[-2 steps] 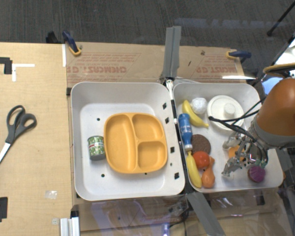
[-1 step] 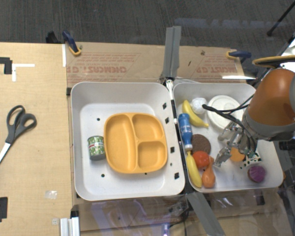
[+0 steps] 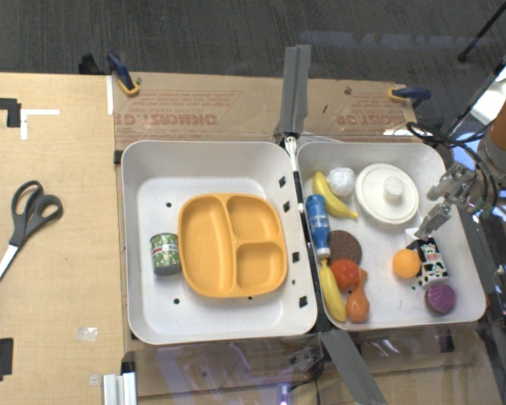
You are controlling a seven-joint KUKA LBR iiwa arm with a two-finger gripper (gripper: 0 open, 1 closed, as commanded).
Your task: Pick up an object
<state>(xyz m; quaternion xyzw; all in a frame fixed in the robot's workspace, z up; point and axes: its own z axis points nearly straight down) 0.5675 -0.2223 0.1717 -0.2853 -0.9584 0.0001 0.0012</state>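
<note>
Grey two-finger end effector (image 3: 439,207) hangs over the right shallow white bin (image 3: 468,251), fingers spread, nothing between them. Just below it sit a small orange ball (image 3: 406,263), a black-and-white patterned carton (image 3: 433,262) and a purple round fruit (image 3: 439,298). White round lidded dish (image 3: 387,193) lies near its left. Left white bin (image 3: 143,226) holds a yellow divided plastic plate (image 3: 233,245) and a small green-labelled can (image 3: 164,253).

Dark carpet floor (image 3: 194,15), wooden bench (image 3: 51,310)
</note>
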